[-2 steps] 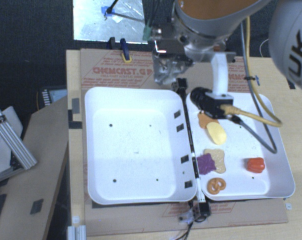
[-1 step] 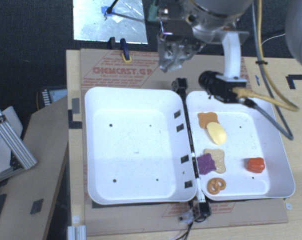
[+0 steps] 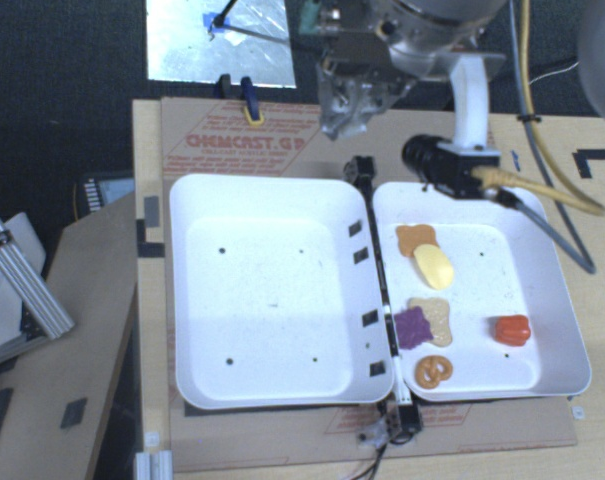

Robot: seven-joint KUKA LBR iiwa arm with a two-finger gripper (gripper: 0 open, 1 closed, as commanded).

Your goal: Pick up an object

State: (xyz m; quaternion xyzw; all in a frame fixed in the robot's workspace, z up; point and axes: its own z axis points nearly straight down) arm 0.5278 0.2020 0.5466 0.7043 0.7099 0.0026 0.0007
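Supporting twin bins [image 3: 192,208], cardboard-topped bench [image 3: 232,138]

Yellow oval piece [image 3: 433,266]; red block [image 3: 512,330]; purple piece [image 3: 413,327]; pretzel [image 3: 433,371]

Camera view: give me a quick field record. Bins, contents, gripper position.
left bin: white, shallow, bare floor showing
right bin: white, holds the items
items: orange piece touching yellow oval; purple piece against beige piece; red piece alone near right wall; pretzel at front
gripper: high, above the bench behind the bins, over no item
held object: none seen
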